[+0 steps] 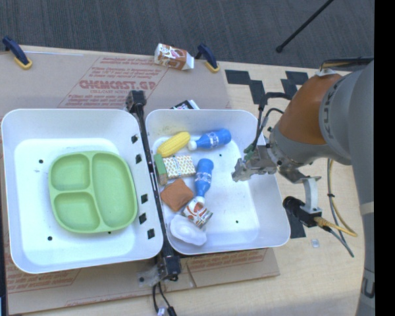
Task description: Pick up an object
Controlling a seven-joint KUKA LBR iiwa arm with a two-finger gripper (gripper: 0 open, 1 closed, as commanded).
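The right bin (250,209) holds several small objects on its left side: a yellow corn cob (174,143), two blue bottles (210,139) (203,175), a checkered packet (179,166), a brown block (176,193), a red-and-white can (197,212) and a white lump (187,232). My gripper (245,172) hangs over the bin's right part, apart from all of them, to the right of the upright-lying blue bottle. Nothing shows between its fingers.
The left bin (20,176) carries a green divided plate (92,191). A snack packet (172,56) lies on the cardboard behind the bins, near a blue clamp (207,56). The arm's orange band (313,110) looms over the right bin's right rim.
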